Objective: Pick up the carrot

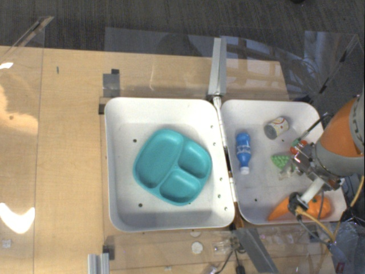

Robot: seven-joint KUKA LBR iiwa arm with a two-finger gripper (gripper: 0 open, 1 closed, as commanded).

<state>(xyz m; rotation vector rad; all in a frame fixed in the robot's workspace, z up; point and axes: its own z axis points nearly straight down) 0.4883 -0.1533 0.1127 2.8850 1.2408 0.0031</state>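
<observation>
Carrot (pixel 279 212) at near corner of right bin (pixel 256 121), claw (pixel 297 157) just beside it, open or closed unclear.

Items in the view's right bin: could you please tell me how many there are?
4: a blue bottle by its left wall, a grey can at the back, a green item mid-bin, the carrot at the front. The arm may hide others.

The grey, orange-banded arm (pixel 345 139) is running off the right edge and partly covering the tapered orange carrot (pixel 278 212).
</observation>
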